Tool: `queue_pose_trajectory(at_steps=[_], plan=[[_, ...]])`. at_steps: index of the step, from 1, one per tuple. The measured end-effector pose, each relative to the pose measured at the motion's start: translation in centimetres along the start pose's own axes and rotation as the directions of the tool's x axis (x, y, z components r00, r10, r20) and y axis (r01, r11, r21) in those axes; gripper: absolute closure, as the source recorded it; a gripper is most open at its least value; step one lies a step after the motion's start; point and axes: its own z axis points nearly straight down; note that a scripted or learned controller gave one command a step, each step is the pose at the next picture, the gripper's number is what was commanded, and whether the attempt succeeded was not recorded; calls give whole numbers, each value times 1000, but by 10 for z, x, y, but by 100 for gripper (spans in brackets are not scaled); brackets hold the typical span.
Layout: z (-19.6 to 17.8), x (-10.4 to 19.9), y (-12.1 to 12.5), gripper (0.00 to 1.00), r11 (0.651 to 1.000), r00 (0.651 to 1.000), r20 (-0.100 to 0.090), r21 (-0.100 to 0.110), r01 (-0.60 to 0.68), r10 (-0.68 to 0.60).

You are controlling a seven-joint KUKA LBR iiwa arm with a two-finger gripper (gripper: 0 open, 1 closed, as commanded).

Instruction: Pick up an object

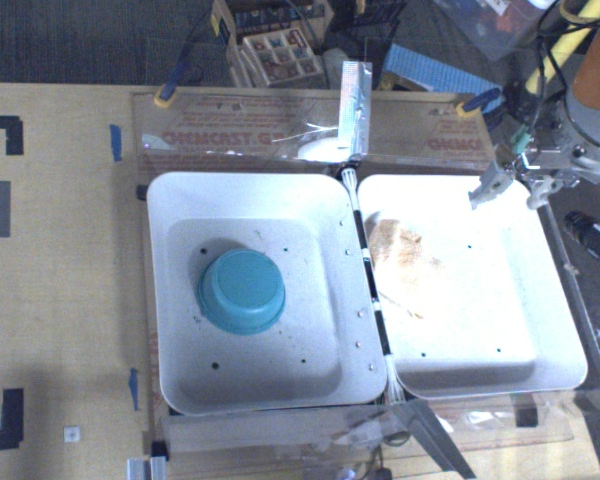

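You are looking down on two white bins sitting side by side on the desk (60, 298). In the left bin (170, 208) a teal bowl (242, 290) is lying upside down, its flat base facing up, a little left of the bin's middle and well clear of the walls. Small dark specks are dotting the floor around it. The right bin (540, 368) is showing a brownish smear (398, 248) near its upper left part, close to the divider where the two bins are meeting.

Your arm (590, 78) is coming in from the right, and the jaws (508, 183) are hanging over the upper right corner of the right bin, near its back rim. They are standing apart, with two pale fingers (483, 190) splayed and nothing sitting between them. The teal bowl is lying well apart from them, over in the other bin.

Behind the bins, a clear plastic sheet (250, 133) with red lettering is running along the back edge, and blue tape marks (115, 143) are sticking to the desk on the left.
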Motion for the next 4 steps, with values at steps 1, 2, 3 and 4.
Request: queue_pose_trajectory(at_steps=[1,2,3,4], plan=[[125,53,67,0,997,997,0,-1,-78,78],[109,-6,68,0,999,999,2,-6,-44,44],[90,27,1,0,994,994,-1,1,-109,109],[180,24,40,0,995,995,0,-3,-101,101]])
